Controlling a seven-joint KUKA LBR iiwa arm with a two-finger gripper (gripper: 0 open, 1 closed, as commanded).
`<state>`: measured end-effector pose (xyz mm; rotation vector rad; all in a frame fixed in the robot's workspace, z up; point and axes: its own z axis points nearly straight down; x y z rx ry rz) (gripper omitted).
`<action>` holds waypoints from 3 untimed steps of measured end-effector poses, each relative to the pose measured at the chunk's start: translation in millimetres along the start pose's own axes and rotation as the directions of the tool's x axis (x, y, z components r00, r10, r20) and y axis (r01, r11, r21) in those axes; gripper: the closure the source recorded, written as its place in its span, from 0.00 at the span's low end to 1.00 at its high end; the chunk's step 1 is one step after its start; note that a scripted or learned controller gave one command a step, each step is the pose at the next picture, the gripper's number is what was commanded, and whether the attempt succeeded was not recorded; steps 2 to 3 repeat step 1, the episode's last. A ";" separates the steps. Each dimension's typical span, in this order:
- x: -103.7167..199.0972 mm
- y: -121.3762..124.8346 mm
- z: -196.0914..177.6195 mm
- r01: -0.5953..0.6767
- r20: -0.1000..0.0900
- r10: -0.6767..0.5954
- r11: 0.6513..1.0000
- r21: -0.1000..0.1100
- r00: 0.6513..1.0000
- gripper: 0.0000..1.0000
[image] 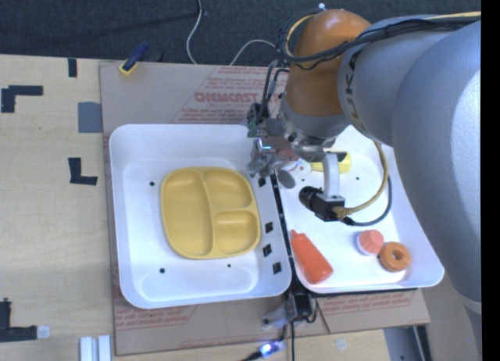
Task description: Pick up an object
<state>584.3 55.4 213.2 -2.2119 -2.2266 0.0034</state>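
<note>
The grey arm point(422, 101) with its orange band is reaching in from the right of the frame, its gripper point(273, 166) hanging over the divide between the two white bins, whether open or closed cannot be told. A yellow divided tray point(209, 212) is lying flat in the left bin point(125, 219). An orange bottle point(311, 258), a pink piece point(369, 241) and a doughnut point(394, 257) are sitting at the lower edge of the right bin point(422, 273).

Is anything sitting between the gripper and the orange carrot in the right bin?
Nothing visible lies between them. The gripper hovers at the divider, and the carrot lies nearer the front along the right bin's left wall, with bare floor between.
</note>
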 end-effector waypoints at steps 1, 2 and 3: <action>46.3 -0.9 4.5 0.000 0.000 0.000 1.000 -0.001 1.000 1.00; 46.3 -0.9 4.5 0.000 0.000 0.000 1.000 -0.001 1.000 1.00; 46.3 -0.9 4.5 0.000 0.000 0.000 1.000 -0.001 1.000 1.00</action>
